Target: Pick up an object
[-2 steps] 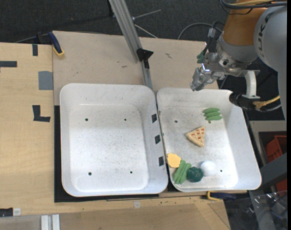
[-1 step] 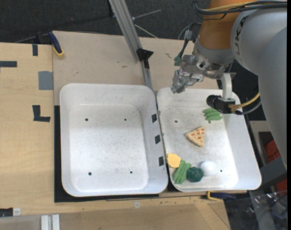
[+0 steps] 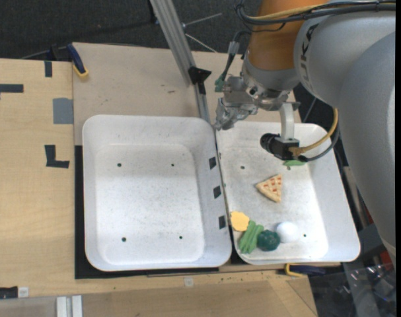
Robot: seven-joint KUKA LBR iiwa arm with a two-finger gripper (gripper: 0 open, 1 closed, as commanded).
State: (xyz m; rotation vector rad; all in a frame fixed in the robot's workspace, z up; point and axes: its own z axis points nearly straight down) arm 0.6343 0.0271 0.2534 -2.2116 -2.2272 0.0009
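Camera view, slanted down onto wooden desk with two shallow white bins side by side. Left bin on the left half. Right bin holding every loose object, all toward its near half. Orange wedge with a grid pattern near the bin's middle, lying flat. Yellow piece at the near-left, just beside the divider between the bins. Green ribbed object immediately nearer than the yellow piece, touching or almost touching it. Dark green round object just right of the ribbed one, and white ball just right of that, the three bunched together at the near edge.

Grey arm with orange band reaching in from the right, over the far side of the right bin. End effector at the far-left corner of the right bin, above the divider, well apart from all the objects. Open or closed: cannot tell, nothing seen gripped. Black cylindrical fitting with cable hanging below the wrist over the far part of the right bin.
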